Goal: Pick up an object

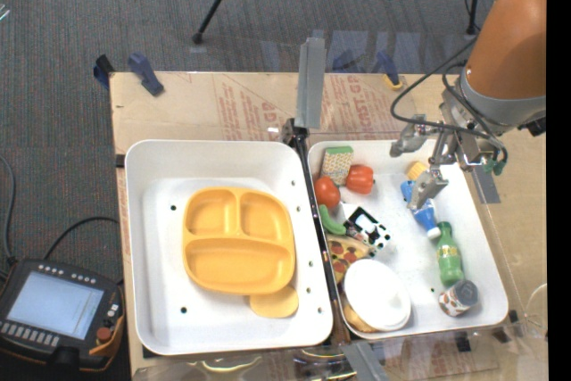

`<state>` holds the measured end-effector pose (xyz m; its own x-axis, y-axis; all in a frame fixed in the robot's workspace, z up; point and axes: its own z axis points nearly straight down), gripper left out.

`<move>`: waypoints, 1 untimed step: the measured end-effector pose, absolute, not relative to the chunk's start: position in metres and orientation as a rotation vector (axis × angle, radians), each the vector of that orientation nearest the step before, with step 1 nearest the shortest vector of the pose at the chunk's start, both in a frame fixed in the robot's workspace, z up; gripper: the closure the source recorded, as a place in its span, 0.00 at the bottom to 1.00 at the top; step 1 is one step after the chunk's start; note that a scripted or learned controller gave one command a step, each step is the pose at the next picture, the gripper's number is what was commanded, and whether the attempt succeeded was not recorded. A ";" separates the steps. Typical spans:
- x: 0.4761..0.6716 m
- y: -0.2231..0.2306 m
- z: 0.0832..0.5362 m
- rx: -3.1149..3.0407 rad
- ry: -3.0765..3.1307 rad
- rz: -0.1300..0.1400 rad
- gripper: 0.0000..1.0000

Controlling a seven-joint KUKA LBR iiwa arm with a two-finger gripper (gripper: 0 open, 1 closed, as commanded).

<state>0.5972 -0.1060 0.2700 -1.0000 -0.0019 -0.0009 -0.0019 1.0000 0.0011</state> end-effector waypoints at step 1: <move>0.609 -0.142 0.127 -0.294 3.140 0.010 0.00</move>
